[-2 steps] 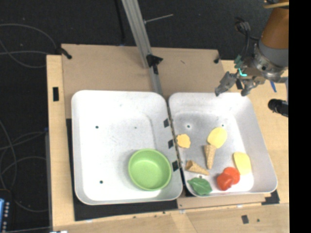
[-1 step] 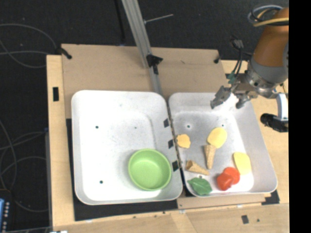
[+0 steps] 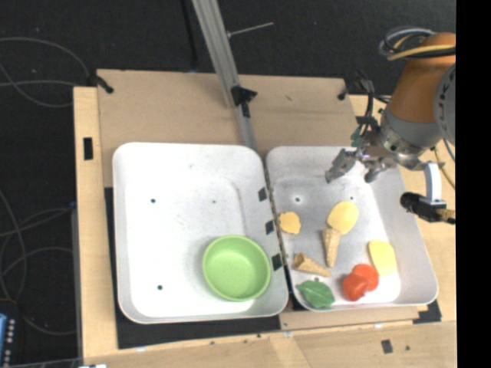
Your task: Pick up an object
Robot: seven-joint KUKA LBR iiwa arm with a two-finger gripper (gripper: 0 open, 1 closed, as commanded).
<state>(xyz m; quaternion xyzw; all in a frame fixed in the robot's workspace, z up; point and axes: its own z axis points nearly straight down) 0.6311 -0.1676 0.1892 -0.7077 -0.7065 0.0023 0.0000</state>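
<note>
My gripper (image 3: 355, 169) hangs over the back part of the right bin (image 3: 307, 171), fingers spread open with nothing between them. In front of it lies a yellow ice-cream cone toy (image 3: 337, 225). A small yellow-orange piece (image 3: 289, 223) sits near the bin's left wall. A tan cone piece (image 3: 311, 265) lies further forward. Along the front are a green leafy toy (image 3: 315, 293), a red pepper toy (image 3: 359, 281) and a yellow block (image 3: 382, 257). All of them lie apart from the gripper.
The left bin (image 3: 176, 198) holds a green bowl (image 3: 236, 267) near its front right corner. A metal pole (image 3: 222, 60) slants up from between the bins at the back. Black clips line the seam between the bins.
</note>
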